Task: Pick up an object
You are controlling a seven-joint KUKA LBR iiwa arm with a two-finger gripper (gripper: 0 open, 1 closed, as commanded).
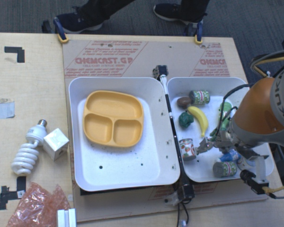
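Arm: grey KUKA body with orange band (261, 109), entering from the right and bent over the right bin (213, 173).
Jaws: gripper (204, 144) low inside the right bin, just right of the red-and-white can (187, 149); whether the jaws are wide or narrow cannot be told, and no item is seen between them.
Landmark: banana (199, 119), lying near the middle of the right bin.
Left of banana: dark green lumpy item (186, 119), just beside it.
Above banana: brown rounded item (183, 101) and a green-labelled can (199, 97) on its side, side by side.
Below banana: red-and-white can, near the bin's left wall.
Below right of banana: a grey-green can (224, 169) on its side, near the bin's front rim, partly under the arm.
Right of banana: a green item (225, 109), partly hidden by the arm.
Far left of banana: left bin (128, 174) carrying a yellow divided tray (113, 118).
Counter (28, 89): spiral light bulb (28, 148) touching a white cube (56, 143), well left of both bins.
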